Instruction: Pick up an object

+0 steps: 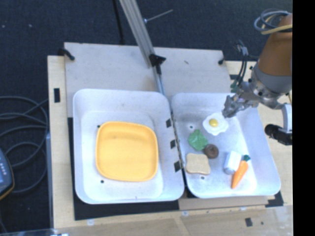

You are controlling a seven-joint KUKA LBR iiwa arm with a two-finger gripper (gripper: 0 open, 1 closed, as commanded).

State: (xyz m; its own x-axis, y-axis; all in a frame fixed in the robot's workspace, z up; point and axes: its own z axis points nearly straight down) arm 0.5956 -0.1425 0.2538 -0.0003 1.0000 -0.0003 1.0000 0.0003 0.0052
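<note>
Resting in the right bin (256,132) — one fried egg (215,124), one green leaf (198,140), one brown donut (211,151), one toast slice (198,164), one carrot (239,173), one white canister (230,162), one yellow plate (127,150) seen in the left bin (83,132), gripper (230,110) poised just beside the egg's upper right edge — finger spread not discernible.

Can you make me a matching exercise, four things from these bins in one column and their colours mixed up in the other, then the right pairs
Things:
1. plate in the left bin
2. carrot in the right bin
3. leaf-shaped piece in the right bin
4. fried egg by the gripper

Colours:
A. green
B. white with a yellow centre
C. yellow
D. orange with a green top

Pairs: 1-C, 2-D, 3-A, 4-B
</note>
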